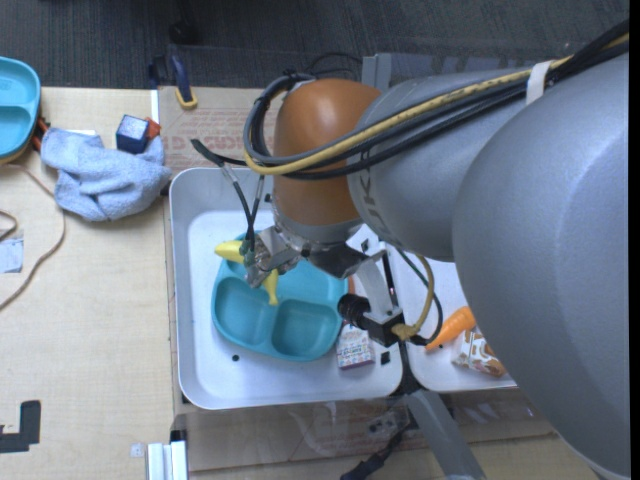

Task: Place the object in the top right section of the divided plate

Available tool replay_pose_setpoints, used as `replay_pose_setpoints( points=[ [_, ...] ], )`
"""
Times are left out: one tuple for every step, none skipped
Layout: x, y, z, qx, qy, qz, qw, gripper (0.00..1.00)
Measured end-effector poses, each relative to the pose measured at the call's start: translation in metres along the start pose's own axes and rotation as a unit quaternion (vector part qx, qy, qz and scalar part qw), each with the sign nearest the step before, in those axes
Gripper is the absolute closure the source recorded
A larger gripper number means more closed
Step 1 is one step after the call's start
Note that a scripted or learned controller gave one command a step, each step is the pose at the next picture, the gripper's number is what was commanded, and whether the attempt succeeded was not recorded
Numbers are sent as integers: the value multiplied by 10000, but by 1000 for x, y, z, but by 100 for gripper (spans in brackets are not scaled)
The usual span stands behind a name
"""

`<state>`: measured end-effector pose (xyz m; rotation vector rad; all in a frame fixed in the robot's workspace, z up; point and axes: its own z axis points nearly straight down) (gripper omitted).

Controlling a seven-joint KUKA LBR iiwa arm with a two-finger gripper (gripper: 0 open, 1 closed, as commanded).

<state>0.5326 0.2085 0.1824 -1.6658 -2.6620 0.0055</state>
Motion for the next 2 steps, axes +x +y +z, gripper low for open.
replay_pose_setpoints(
  points=[
    [0,0,0,-1,-1,3,10000,0],
    [-24,52,-180,-19,-11,-825,9966,0]
  ],
)
